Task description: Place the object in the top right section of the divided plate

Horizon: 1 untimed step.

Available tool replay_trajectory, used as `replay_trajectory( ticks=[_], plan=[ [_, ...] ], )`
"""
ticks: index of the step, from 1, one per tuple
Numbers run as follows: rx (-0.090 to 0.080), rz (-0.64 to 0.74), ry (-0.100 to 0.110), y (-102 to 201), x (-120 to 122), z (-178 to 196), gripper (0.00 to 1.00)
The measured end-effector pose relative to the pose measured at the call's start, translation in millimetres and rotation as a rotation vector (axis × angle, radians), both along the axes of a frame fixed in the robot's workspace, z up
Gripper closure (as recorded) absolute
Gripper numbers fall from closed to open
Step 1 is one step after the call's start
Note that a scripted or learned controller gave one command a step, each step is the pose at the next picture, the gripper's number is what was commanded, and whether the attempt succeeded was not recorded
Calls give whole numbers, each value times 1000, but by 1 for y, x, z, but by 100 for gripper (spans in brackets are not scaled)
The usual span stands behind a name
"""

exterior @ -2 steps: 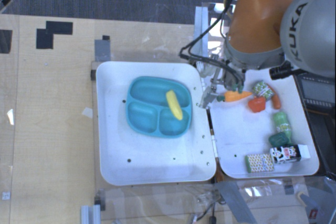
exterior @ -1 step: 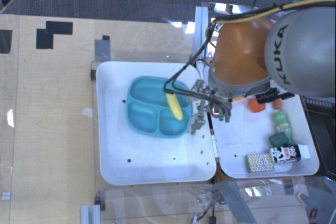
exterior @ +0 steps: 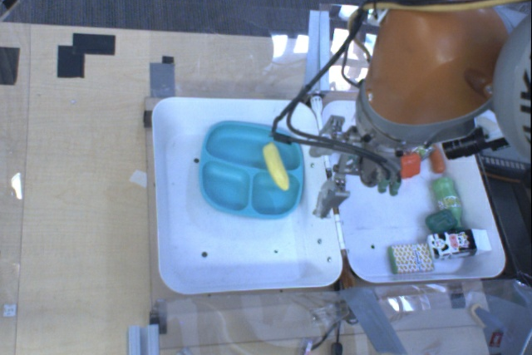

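A blue divided plate (exterior: 237,170) lies in the left white bin (exterior: 183,253). A yellow banana-shaped object (exterior: 276,166) rests on the plate's right side, across the ridge between the upper right and lower right sections. My gripper (exterior: 332,197) hangs just right of the plate, over the seam between the two bins, below the arm's large orange band (exterior: 432,54). Nothing shows between its fingers.
The right bin (exterior: 366,253) holds a green bottle (exterior: 446,194), a dark green piece (exterior: 441,220), an orange item (exterior: 410,165), a patterned small box (exterior: 411,258) and a black-and-white carton (exterior: 455,244). Black cables (exterior: 312,108) trail from the arm over the plate's edge.
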<state>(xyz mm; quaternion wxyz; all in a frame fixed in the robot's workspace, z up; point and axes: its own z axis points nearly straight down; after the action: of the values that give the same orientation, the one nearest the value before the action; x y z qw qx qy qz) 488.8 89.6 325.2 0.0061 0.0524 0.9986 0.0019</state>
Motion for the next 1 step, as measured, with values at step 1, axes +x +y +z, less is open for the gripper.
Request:
replay_trajectory(
  ticks=[1],
  plan=[
    [-4, 340, 6, -35, -1, -140, 0]
  ],
)
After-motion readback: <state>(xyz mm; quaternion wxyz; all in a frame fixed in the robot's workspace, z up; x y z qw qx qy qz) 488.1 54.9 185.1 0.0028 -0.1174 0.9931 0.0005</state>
